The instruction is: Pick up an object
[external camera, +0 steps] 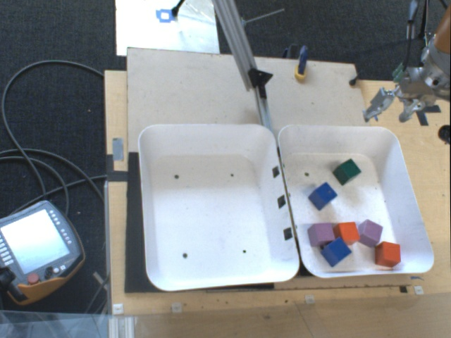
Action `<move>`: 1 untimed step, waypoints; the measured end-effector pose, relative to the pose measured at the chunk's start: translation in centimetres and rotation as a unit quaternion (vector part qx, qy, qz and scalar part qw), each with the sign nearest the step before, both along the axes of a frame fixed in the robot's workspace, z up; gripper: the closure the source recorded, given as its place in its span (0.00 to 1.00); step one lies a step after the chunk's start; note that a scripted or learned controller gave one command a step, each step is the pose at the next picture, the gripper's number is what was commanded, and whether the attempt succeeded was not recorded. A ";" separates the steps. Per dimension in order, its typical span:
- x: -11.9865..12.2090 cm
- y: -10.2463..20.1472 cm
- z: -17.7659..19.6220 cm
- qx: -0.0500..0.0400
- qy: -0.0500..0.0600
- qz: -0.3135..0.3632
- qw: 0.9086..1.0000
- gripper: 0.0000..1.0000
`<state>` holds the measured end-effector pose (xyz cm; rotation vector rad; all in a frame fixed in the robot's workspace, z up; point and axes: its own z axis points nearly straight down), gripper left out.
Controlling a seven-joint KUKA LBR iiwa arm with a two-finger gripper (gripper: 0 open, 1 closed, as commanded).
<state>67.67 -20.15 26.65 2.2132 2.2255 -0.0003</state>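
Note:
The right bin (pixel 404 162) holds several small cubes. A green cube (pixel 347 171) lies toward its back, with a blue cube (pixel 323 195) just in front of it. Along the front sit a purple cube (pixel 321 234), an orange cube (pixel 346 232), a second purple cube (pixel 370 232), a second blue cube (pixel 336 251) and a red-orange cube (pixel 387 254). My gripper (pixel 390 114) hangs above the bin's back right corner, well off the cubes. It is open, with nothing between its fingers.
The left bin (pixel 211 210) stands beside the right one. A slanted metal pole (pixel 236 30) crosses the board behind the bins, near a blue and yellow clamp (pixel 301 65). A teach pendant (pixel 35 248) and its cables lie at the far left.

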 end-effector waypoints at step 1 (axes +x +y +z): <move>1.3 -0.2 -17.8 0.002 0.006 -0.001 1.000 0.00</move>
